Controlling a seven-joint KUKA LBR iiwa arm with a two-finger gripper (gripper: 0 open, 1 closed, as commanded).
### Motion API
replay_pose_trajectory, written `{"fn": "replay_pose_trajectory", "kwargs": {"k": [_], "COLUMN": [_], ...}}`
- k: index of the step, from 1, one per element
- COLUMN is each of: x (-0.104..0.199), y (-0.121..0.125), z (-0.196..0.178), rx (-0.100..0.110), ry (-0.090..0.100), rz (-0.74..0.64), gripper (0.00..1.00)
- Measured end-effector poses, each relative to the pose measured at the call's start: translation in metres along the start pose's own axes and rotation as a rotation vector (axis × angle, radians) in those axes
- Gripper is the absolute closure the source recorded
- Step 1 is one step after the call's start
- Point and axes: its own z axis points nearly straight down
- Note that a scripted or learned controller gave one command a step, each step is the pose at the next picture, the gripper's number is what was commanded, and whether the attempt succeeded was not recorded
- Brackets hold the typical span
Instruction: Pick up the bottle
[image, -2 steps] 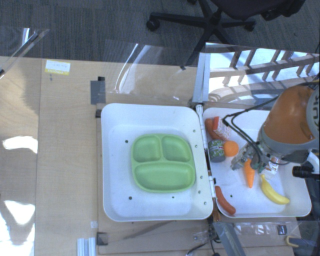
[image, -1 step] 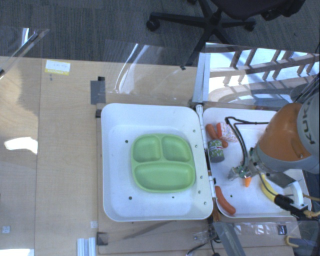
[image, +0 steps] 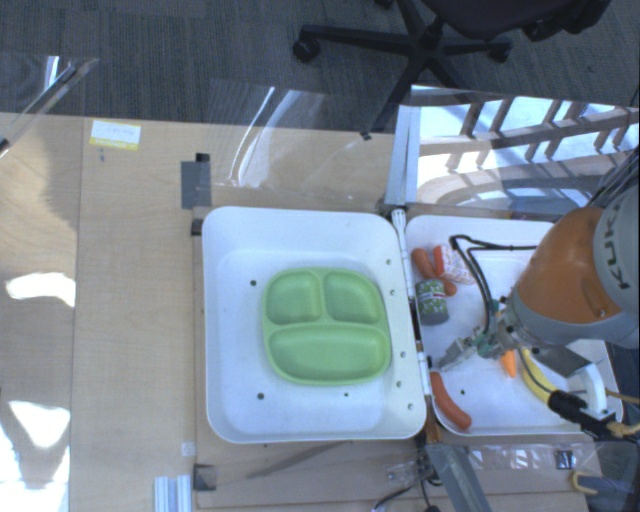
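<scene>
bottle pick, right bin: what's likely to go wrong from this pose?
1. The bottle sits close to the right bin's left wall, leaving little room on that side, so the gripper may bump the wall or push the bottle instead of gripping it.
2. A sausage lies right behind the bottle and another near the gripper; either could get nudged or picked by mistake.
3. The black cable loops over the bin near the bottle and might snag.
</scene>
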Motion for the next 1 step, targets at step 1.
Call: {"fn": "replay_pose_trajectory", "kwargs": {"k": [1], "x": [-0.0683], "y": [0.1121], "z": [0.0054], "rx": [0.015], "ry": [0.007], "rz": [-0.213], "gripper": [0.0]}}
